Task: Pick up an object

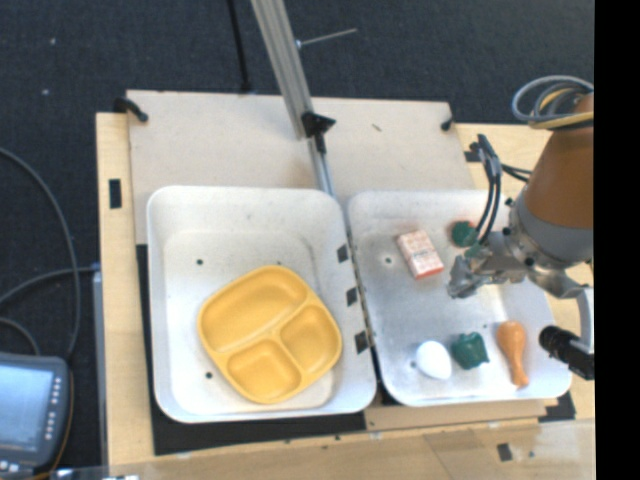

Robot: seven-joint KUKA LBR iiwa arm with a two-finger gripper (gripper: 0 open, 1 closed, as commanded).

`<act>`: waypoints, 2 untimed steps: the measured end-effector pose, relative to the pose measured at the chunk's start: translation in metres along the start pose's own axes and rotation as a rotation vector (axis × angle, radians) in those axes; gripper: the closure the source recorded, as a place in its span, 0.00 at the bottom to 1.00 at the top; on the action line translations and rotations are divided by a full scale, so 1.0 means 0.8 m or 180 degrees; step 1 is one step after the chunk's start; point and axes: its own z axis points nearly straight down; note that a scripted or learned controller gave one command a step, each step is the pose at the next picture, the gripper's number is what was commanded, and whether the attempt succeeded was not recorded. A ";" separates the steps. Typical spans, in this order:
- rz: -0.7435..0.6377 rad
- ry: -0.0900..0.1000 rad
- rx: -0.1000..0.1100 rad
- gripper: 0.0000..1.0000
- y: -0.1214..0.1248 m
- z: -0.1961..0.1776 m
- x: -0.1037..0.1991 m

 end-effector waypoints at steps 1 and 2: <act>0.0006 -0.0002 0.0010 1.00 0.013 0.020 0.061; -0.0001 0.0001 0.0002 1.00 0.017 0.012 0.129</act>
